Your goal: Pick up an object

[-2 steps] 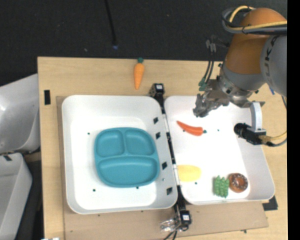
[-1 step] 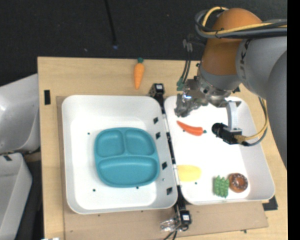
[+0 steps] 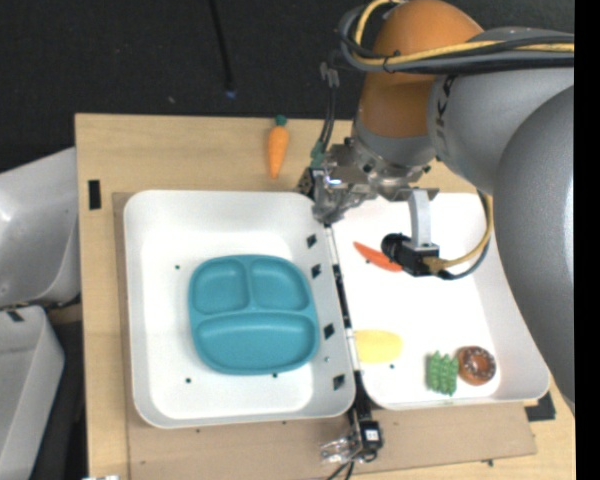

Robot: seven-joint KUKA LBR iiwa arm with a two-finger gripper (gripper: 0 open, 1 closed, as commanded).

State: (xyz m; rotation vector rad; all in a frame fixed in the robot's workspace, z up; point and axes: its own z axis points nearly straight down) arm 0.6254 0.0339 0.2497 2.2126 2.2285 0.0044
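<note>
Orange-red and slender, a plastic piece (image 3: 376, 257) is lying toward the far end of the right shallow white bin (image 3: 460, 308), just near and right of the grey gripper (image 3: 325, 206), which is hanging over the bins' far shared corner, its grip impossible to tell, on a pale wooden bench (image 3: 180, 148) against dark surroundings.

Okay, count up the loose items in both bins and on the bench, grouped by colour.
Teal: 1, divided plate, left bin
Orange: 1, toy carrot, on the bench
Red: 1, pepper, right bin
Yellow: 1, yellow piece, right bin
Green: 1, green piece, right bin
Brown: 1, doughnut, right bin
Total: 6
</note>
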